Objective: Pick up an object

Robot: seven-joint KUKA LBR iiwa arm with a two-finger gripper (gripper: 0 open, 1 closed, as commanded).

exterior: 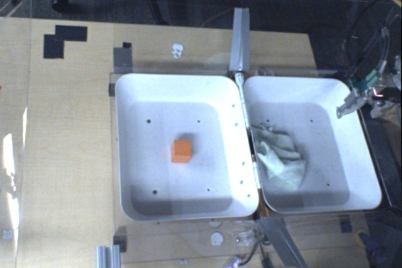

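Gripper [347, 108] can be spotted way over on the right, just past the right rim of the right bin [370, 163], with a pale finger angled down toward that rim; whether it's open or closed can't be told from this angle, too small and cluttered. Nothing is seen held by it.

Orange block [181, 150] is found in the left bin [125, 154], sitting flat on the floor of it, roughly in the middle and a bit toward the near side. It's a small cube-ish thing, bright orange, top face lit a touch lighter than the front, a soft shadow thrown beside it. Well apart from the gripper.

A crumpled whitish cloth [279, 157] is piled in the right bin, left of centre, close to the divider between the two bins. It's bunched up with grey-green folds, hard to be made out against the white plastic
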